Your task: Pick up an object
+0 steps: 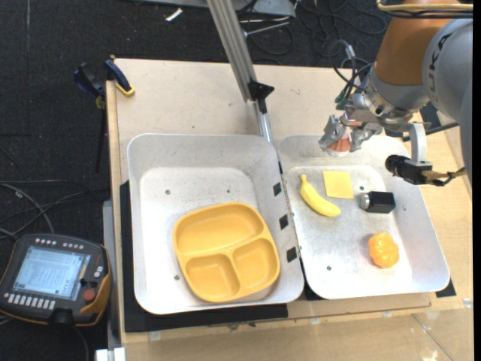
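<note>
Noted in right bin (421, 273), near to far: orange bell pepper (384, 250), black block (377, 201), banana (319, 198), yellow square (338, 184). Found gripper (340, 143) at far edge, closed around a small reddish object (342, 145).

The arm (428, 43) runs off the right edge, and a small reddish thing (342, 144) at the hand (340, 138) is unidentifiable.
</note>
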{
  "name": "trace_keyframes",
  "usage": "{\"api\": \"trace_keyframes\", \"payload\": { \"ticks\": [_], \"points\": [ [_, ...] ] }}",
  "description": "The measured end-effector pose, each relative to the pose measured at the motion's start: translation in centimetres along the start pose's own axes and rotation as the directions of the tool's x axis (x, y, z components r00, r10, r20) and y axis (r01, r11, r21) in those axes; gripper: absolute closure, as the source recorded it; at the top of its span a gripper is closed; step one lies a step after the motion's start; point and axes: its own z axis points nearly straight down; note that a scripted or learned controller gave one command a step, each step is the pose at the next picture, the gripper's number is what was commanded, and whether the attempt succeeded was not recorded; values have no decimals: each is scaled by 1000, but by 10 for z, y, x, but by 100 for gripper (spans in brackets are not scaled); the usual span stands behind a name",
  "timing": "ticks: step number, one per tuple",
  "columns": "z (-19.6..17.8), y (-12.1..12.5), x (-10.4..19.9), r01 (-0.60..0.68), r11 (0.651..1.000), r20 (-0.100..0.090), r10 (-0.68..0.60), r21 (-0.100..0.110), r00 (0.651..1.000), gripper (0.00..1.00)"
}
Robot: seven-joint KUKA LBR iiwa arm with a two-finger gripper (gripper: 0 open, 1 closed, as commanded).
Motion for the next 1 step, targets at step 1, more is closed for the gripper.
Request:
{"api": "trace_keyframes", "payload": {
  "ticks": [1],
  "points": [
    [-2, -28, 33, 3, 1000, -2, -3, 10, 1000, 100]
  ]
}}
